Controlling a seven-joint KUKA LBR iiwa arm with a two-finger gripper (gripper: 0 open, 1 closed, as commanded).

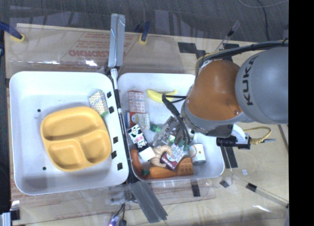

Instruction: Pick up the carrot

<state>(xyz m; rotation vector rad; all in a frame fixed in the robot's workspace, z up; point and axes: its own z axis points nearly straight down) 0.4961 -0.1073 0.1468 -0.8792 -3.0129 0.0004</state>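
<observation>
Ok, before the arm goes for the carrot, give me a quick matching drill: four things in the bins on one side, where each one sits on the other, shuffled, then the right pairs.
Things:
1. carrot
2. banana
3. yellow divided tray
4. small can

Places:
A. left bin, near its middle
B. right bin, far edge
C. right bin, near edge
D. right bin, near-right corner, beside the arm

Pairs: 1-C, 2-B, 3-A, 4-D

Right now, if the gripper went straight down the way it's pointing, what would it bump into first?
Probably the small packets heaped under the gripper, not the carrot, which lies nearer the bin's front wall. Depth is hard to judge.
</observation>
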